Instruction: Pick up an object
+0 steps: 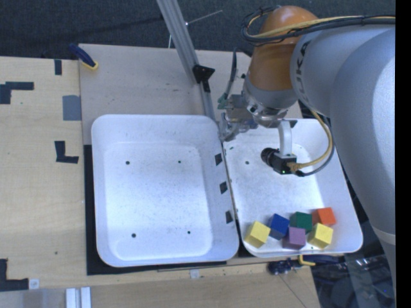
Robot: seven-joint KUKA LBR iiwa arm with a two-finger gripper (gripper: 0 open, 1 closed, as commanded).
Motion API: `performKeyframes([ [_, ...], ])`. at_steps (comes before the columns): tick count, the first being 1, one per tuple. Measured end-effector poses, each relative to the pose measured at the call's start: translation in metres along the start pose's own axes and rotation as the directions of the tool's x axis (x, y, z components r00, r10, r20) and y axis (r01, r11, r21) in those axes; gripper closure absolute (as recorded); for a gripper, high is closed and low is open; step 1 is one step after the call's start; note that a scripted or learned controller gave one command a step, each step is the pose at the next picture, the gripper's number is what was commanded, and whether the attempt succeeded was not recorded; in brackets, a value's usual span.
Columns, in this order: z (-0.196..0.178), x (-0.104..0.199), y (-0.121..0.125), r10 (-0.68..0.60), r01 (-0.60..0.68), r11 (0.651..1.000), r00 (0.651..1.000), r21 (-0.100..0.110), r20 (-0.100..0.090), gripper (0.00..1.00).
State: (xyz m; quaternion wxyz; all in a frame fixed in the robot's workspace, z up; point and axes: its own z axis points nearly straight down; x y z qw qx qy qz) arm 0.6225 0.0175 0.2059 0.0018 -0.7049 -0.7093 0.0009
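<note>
**A:** Start at the gripper (232,128). What can you make out there?

**B:** You can see it below the orange band (282,24), low over the top left corner of the right bin (334,191), close to the rim where the two bins meet. The view does not let you tell how it stands, so take that as unknown. You see nothing held in it.

**A:** Any writing or labels you can read?

**B:** None that you can read. The bench (38,172) carries dark tape marks, but they are plain shapes, not letters.

**A:** Then the bins. What is in them?

**B:** In the right bin you have six small blocks bunched along the near edge: a yellow block (258,233) at the left, a blue block (279,224) just beside it, a purple block (296,237), a green block (300,221), a second yellow block (322,235) and an orange block (325,216) at the right. They sit touching or nearly touching one another, well apart from the gripper. A black fitting (277,160) with a yellow cable hangs over the middle of that bin.

**A:** And the left bin (103,191)?

**B:** You see only its white floor with a few dark dots.
</note>
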Motion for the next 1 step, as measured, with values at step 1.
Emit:
performKeyframes([
  [1, 0.0039, 0.0500, -0.0148, 0.000, 0.000, 1.000, 1.000, 0.000, 0.000, 1.00],
])
